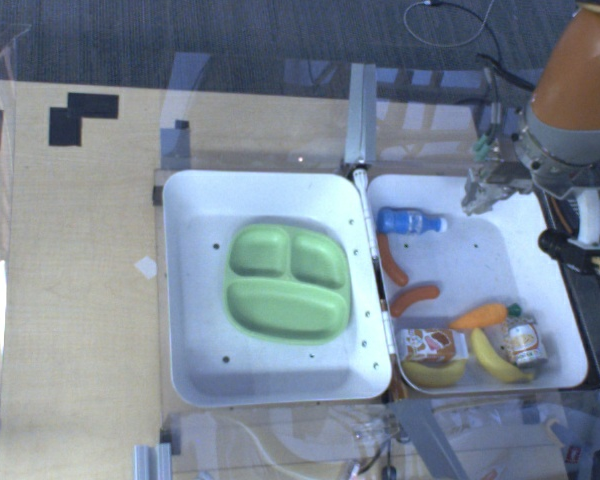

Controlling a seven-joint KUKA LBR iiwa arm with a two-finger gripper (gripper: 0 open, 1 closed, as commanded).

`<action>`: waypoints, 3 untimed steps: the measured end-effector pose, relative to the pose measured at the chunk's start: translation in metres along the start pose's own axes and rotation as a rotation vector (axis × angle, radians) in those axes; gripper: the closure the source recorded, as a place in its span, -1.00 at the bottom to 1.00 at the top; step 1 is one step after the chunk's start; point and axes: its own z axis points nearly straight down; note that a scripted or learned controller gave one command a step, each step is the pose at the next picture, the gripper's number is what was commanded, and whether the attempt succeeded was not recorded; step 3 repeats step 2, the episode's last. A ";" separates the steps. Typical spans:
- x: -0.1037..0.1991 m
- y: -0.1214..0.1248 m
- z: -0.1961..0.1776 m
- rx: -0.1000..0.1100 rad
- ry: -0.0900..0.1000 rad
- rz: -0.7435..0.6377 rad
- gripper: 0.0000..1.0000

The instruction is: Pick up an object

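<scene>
**Risks while my claw waits above the right bin**

Claw (477, 200) of mine hangs over the far corner of the right bin (570, 313), and it holds nothing. From this high camera I cannot tell how it is set, so I make no claim about that.

The things I may pick all lie in this bin. The blue bottle (410, 222) is the nearest, lying on its side just beside my claw. Two sausages (388, 259) lie near the wall between the bins. At the near edge a carrot (479, 316), a small jar (523, 340), two bananas (495, 358) and a packet (429, 345) are crowded together, some touching.

I judge that the bottle can roll away if I come down off its centre, because it is round and smooth. The sausage close to the wall is a danger too: my claw could strike the rim. In the crowded group I might push a neighbour or pinch two things together.

The left bin (190, 298) carries a green divided plate (287, 282), which looks too wide and flat for me.
</scene>
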 end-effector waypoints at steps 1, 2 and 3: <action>-0.033 0.037 0.003 0.000 -0.001 0.079 1.00; -0.010 0.049 -0.104 -0.002 -0.001 0.165 1.00; -0.010 0.049 -0.104 -0.002 -0.001 0.165 1.00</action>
